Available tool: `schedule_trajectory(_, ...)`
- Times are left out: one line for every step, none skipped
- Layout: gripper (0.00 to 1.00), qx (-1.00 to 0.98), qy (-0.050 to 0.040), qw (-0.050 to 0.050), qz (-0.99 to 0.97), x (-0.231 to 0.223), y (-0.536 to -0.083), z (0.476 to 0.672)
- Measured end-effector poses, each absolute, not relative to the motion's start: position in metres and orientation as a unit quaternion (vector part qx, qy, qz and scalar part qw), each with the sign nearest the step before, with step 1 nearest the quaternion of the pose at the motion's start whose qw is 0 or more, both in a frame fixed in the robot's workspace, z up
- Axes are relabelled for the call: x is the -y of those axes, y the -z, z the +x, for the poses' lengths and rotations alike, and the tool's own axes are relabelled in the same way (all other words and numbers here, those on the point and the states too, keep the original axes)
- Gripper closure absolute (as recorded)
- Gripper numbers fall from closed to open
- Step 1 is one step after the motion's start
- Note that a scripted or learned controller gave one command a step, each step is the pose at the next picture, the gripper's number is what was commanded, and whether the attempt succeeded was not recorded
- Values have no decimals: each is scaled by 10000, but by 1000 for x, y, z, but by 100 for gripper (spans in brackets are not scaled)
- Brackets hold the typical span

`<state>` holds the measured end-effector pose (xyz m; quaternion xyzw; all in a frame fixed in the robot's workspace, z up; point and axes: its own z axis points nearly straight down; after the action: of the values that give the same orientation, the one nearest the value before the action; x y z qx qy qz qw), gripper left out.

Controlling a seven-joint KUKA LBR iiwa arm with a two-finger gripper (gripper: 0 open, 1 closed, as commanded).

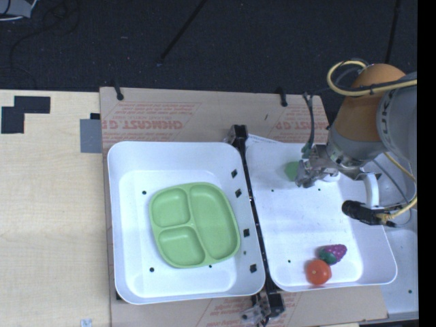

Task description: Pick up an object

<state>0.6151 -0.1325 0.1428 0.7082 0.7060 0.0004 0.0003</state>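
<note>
The gripper (312, 176) is seen low in the right-hand bin (381, 278), near its far left corner, and a small pale-green object (291, 170) sits just beside the fingertips, on their left. Whether the fingers are open or closed cannot be told from here; they are too small and blurred. The green piece is partly hidden, so its shape is left unnamed; it looks rounded and matte. It is judged to be light and probably a toy of plastic or foam, so little force should be needed, and a hold across its middle would seem safest, since a rounded surface may slip out sideways. Well apart, at the near edge of the same bin, an orange-red ball (317, 272) and a purple-and-green piece (333, 253) are lying in touch. A green divided plate (194, 225) is resting in the left-hand bin (129, 182).
</note>
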Motion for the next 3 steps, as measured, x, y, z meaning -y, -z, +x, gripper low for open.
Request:
schedule_trajectory(100,-7073,-11,16,7069,130,-206,616)
schedule_trajectory(100,-7072,1,-3,7070,132,-227,615)
schedule_trajectory(100,-7084,6,-18,7058,72,-232,610)
